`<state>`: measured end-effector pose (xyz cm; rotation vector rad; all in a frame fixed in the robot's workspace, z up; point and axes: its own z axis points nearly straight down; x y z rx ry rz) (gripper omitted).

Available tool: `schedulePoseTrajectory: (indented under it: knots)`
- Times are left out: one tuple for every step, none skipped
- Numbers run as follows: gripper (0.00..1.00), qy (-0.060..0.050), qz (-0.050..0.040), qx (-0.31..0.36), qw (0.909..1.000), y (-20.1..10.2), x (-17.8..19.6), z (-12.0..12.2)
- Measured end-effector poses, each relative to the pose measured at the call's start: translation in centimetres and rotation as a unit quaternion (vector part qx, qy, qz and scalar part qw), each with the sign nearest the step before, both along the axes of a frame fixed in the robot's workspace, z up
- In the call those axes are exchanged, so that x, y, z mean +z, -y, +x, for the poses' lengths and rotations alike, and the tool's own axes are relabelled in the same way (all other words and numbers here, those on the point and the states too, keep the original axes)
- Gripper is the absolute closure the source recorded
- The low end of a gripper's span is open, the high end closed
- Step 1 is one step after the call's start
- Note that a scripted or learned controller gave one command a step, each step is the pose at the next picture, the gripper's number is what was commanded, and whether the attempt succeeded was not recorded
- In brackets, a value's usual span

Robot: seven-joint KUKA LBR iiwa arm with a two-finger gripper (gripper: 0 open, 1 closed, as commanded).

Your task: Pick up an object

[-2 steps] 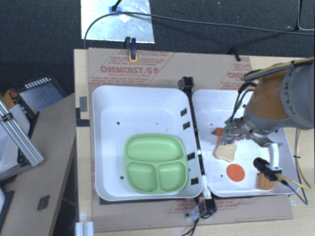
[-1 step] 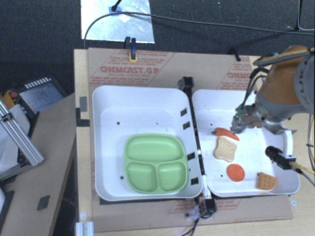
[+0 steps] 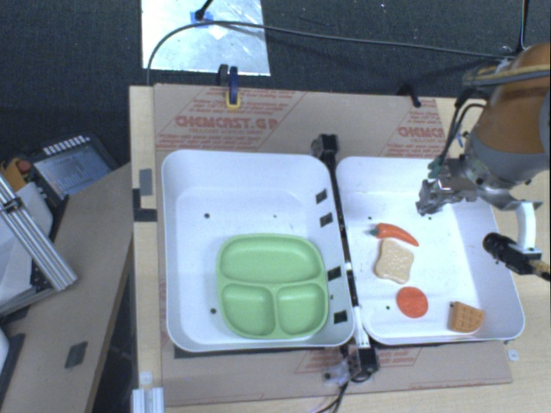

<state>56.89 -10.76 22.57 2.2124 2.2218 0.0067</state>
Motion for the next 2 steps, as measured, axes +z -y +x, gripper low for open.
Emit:
schedulePoseTrajectory:
  knots:
    - [1.00, 0.001, -0.0002, 0.000, 1.0000, -0.1, 6.5, 0.1]
    - [1.00, -0.003, 0.0014, 0.002, 1.0000, -5.7, 4.4, 0.5]
